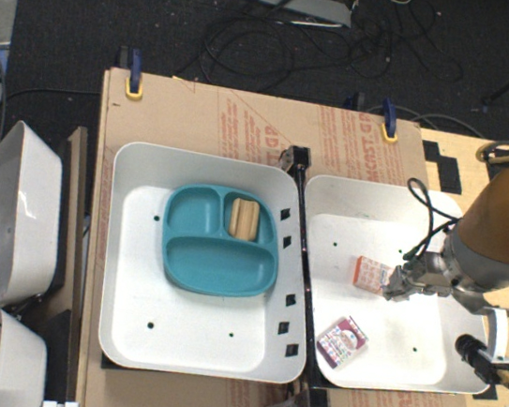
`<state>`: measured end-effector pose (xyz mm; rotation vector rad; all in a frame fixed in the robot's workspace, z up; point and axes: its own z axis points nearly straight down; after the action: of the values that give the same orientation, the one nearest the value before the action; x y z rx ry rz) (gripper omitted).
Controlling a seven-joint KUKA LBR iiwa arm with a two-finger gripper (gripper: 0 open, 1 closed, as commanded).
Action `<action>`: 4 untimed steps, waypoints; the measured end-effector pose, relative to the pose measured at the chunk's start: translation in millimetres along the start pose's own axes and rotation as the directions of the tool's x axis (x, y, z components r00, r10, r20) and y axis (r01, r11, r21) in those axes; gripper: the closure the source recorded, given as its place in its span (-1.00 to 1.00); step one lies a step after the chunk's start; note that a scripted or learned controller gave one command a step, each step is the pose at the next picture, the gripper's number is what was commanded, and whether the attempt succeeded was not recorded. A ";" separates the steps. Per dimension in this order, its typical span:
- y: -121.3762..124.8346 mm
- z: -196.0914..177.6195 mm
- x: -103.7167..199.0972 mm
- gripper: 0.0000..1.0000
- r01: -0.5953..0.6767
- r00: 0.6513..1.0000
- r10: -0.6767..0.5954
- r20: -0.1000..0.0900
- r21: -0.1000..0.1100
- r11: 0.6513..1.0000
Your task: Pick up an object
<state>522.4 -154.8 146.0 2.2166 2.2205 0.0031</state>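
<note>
In the right bin (pixel 441 226) lie two small packets: a white and red one (pixel 370 274) near the middle and a purple and white one (pixel 341 342) closer to the front edge. My gripper (pixel 400 285) sits low in this bin, just right of the white and red packet, touching or nearly touching its right end. The left bin (pixel 123 320) holds a teal divided plate (pixel 219 249) with a tan wooden block (pixel 244 219) in its upper right compartment.
Black dividers run between the two bins along the middle (pixel 299 271). The arm's orange band and grey wrist (pixel 502 225) hang over the right bin's right side. A cable loops above the wrist. White containers (pixel 0 226) stand left of the bench.
</note>
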 end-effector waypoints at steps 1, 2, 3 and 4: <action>-2.9 -45.1 -5.9 1.00 -0.001 1.000 0.001 0.000 0.000 1.000; -1.2 -91.2 -6.2 1.00 0.002 1.000 -0.002 0.000 -0.001 1.000; -1.0 -90.4 49.3 1.00 0.007 1.000 -0.007 -0.004 0.005 1.000; 7.0 -98.9 101.8 1.00 0.008 1.000 -0.008 -0.003 0.003 1.000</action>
<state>528.8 -52.8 244.8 2.2108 2.2315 0.0029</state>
